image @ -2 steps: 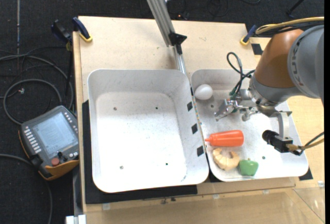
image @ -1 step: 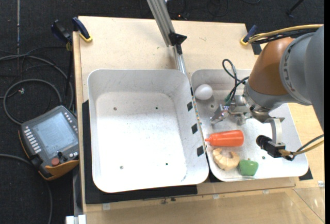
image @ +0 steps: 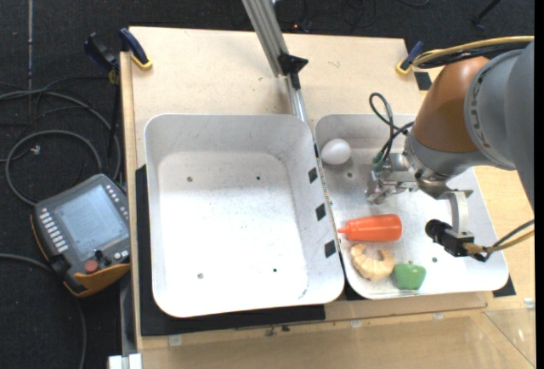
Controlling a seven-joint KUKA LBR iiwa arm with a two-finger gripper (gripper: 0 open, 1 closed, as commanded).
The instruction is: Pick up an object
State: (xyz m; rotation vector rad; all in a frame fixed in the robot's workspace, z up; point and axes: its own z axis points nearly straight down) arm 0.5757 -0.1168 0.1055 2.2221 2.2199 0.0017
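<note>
Camera view, near to far: green object (image: 410, 275) and beige ring-shaped object (image: 372, 261) at right bin (image: 489, 274) front edge; orange carrot-like object (image: 371, 229) just behind; claw (image: 384, 186) above bin floor, nothing between fingers, spread cannot tell; white egg (image: 336, 152) at far corner; left bin (image: 161, 189) on worktop (image: 212, 70).

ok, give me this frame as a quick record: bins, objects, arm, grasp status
left bin: bare white floor showing
right bin: four objects
objects: white egg at far end; orange carrot; tan pastry-like item; green pepper-like item
arm: reaching in over the right bin
gripper: above bin floor, between egg and carrot
grasp status: nothing seen held
</note>
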